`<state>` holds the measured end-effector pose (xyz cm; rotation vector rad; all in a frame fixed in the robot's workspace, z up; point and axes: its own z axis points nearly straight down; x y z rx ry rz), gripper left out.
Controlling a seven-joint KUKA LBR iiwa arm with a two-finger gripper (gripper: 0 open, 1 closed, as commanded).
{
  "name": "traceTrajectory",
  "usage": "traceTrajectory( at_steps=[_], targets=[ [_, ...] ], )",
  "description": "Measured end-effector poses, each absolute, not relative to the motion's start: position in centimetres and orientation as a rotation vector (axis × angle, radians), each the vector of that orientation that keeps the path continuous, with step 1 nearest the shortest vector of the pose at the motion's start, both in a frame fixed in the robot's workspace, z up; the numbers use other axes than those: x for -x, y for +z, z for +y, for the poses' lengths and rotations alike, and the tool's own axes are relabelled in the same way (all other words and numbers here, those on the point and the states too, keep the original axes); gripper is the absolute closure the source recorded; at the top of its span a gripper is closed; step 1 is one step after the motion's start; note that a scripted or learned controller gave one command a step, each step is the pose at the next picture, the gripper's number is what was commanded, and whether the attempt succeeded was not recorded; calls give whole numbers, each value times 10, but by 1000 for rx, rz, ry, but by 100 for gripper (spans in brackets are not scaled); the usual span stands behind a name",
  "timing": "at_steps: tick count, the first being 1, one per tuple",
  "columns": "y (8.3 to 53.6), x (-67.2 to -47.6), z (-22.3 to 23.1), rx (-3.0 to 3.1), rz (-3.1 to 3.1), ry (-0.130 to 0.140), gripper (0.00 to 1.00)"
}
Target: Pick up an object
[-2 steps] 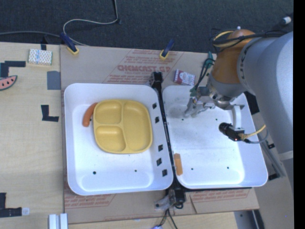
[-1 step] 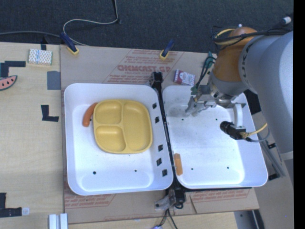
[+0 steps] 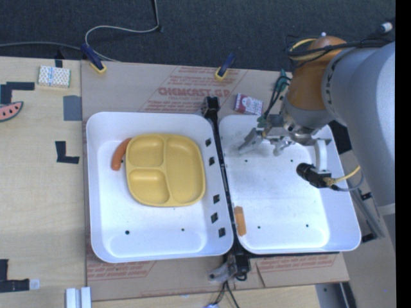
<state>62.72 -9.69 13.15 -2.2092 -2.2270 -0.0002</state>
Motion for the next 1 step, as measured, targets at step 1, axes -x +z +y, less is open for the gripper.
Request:
traceTrajectory(
  at_steps=[1],
  targets=[
    [141,-627,-96,2207,-2227,-1,100]
  ],
)
